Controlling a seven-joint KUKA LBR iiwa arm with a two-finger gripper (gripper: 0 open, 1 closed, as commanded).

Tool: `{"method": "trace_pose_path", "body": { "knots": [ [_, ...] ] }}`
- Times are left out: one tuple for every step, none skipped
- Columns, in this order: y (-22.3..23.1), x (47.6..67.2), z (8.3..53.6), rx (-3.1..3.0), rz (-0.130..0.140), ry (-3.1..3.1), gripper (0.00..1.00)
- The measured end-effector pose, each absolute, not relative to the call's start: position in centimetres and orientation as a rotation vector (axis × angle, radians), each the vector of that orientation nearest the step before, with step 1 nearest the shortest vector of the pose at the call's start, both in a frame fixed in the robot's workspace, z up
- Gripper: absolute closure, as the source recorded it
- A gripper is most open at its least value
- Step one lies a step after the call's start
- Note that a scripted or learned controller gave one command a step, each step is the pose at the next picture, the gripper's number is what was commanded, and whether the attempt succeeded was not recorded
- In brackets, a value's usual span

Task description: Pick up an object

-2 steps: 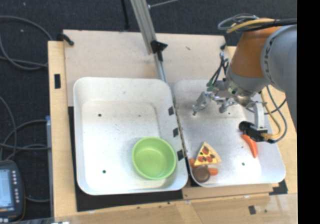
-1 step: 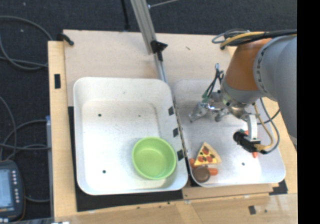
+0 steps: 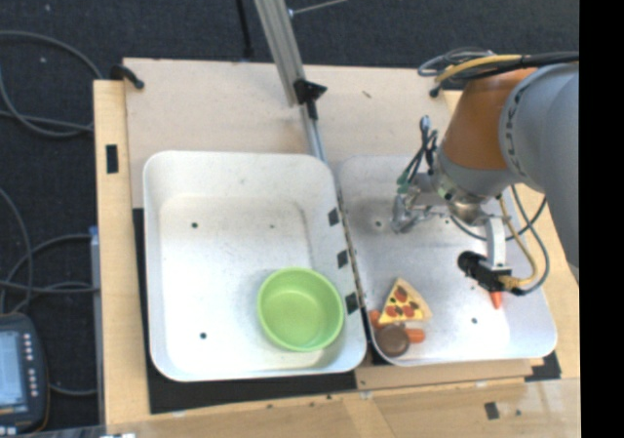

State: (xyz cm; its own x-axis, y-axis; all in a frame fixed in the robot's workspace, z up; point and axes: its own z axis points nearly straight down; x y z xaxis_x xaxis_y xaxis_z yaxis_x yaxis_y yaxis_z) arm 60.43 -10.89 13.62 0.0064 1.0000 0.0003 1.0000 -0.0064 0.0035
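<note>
Hovering my claw [image 3: 405, 217] over the right bin's [image 3: 526, 334] upper-left part | grip state: cannot tell | pizza [image 3: 403, 302] lying nearer the front edge, tip pointing toward me.

Two bins [image 3: 166, 231], one bowl [image 3: 300, 308], one pizza slice [image 3: 403, 302]

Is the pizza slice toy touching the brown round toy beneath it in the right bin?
Touching. The camera view shows the pizza slice with its lower edge meeting the brown round toy, with no white bin floor between them.
</note>
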Motion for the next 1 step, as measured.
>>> {"method": "trace_pose_path", "body": {
  "knots": [
    [-11.07,60.14,18.07,2.226,0.006,2.212,1.0]
  ]
}}
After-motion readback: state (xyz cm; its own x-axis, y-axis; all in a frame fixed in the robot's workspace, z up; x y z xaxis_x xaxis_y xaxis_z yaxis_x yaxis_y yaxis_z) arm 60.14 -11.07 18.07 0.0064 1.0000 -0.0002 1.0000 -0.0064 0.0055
